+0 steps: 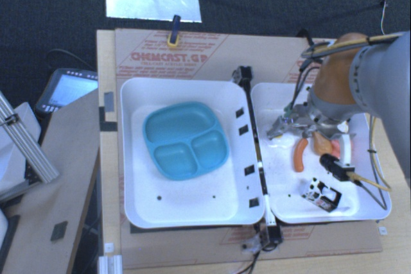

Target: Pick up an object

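Blue divided tray [185,140] in white left bin [138,202]; orange sausage-shaped item [299,154] and black-and-white object [322,194] in white right bin [276,202].

1. You see an orange carrot-shaped toy [300,154] lying flat, roughly upright in view, in the right white bin [276,202].
2. Near the bin's front edge lies a small black-and-white blocky object [323,194].
3. A blue three-compartment plastic tray [185,139] sits tilted in the left white bin [138,202].

Chunky grey arm [385,77] with a fat orange band [334,80] near the wrist, thin black cables [302,83] looping alongside, small silvery metal tool [289,124] at the tip.
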`<state>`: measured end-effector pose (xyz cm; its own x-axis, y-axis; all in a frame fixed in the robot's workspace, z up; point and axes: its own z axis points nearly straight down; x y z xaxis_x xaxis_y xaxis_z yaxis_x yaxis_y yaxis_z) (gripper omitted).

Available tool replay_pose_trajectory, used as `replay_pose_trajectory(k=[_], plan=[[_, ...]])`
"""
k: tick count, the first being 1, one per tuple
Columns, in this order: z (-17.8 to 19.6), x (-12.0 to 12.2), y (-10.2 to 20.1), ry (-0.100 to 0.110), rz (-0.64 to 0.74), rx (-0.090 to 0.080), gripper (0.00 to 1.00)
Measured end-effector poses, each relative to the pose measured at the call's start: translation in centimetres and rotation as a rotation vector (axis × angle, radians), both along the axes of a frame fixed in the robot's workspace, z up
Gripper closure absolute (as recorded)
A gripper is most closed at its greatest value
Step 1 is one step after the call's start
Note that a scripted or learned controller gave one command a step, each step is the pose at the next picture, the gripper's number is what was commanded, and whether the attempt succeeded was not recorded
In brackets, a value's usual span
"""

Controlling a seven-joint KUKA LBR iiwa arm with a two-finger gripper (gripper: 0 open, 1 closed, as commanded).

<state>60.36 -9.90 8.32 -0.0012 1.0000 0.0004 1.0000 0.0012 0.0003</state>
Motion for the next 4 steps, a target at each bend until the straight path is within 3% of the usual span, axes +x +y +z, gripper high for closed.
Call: replay_pose_trajectory(k=[1, 4], plan=[[1.5, 0.3, 0.0, -0.009, 0.001, 0.0, 1.0], [16.5, 2.2, -0.4, -0.007, 0.005, -0.002, 1.0]])
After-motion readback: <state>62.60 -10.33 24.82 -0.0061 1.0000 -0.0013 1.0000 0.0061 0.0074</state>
